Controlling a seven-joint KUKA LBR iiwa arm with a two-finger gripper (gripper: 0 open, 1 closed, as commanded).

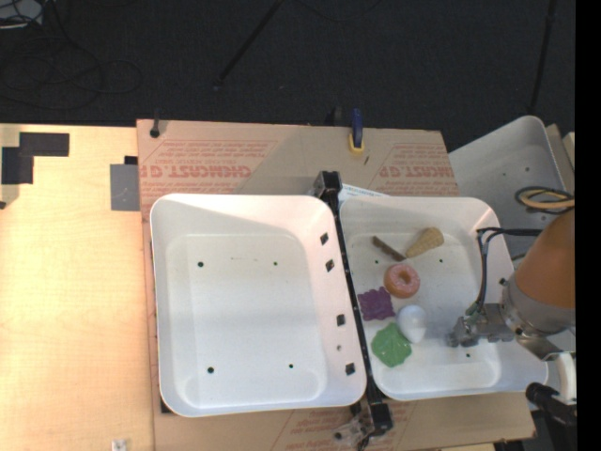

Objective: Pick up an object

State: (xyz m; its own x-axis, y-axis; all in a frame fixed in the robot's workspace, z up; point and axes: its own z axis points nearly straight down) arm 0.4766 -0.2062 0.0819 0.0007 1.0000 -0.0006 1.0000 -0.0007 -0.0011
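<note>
A dark floor [282, 54] strewn with black cables [56, 26] lies beyond the pale wooden bench [66, 299], where printed cardboard [272, 163] covers the far side.

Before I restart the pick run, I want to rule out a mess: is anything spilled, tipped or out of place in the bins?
Nothing stands out. The donut, purple piece, green piece, white ball and brush all lie inside the right bin, clustered toward its left side. The gripper sits low beside them.
</note>
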